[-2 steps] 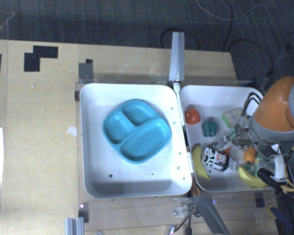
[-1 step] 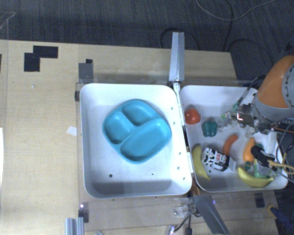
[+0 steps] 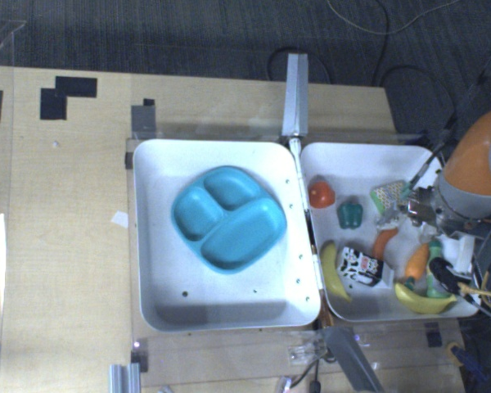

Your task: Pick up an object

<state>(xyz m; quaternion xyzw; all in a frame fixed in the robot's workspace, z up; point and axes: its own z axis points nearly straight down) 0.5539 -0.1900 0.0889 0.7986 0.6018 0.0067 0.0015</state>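
Orange at the wrist band marks the arm (image 3: pixel 479 166) reaching in from the right, hanging over the right side of the right bin (image 3: pixel 368 155), and the gripper (image 3: pixel 425 211) sits low among the clutter there. Whether it is apart or closed on something, I cannot tell; cables and the wrist hide that part of it.

Every candidate for the pick lies in that right bin. A red tomato-like piece (image 3: pixel 321 193) rests near the left wall, a small green pepper (image 3: pixel 349 213) just beside it. Nearer the camera, a yellow banana (image 3: pixel 333 270) curves along the left wall, touching a black-and-white carton (image 3: pixel 362 268). A second banana (image 3: pixel 424 298) lies along the near wall, with a carrot (image 3: pixel 416 260) tilted just above it and an orange piece (image 3: pixel 384 241) between carton and gripper. A patterned green packet (image 3: pixel 389 195) sits right beside the gripper.

My read: the arm is poised over the crowded right corner because that is where things are thickest. That is also the snag, since carrot, banana and packet crowd close, so a clean closing on one item looks tricky.

Over in the left bin (image 3: pixel 155 219) lies a blue divided plate (image 3: pixel 229 218), well apart from the action.
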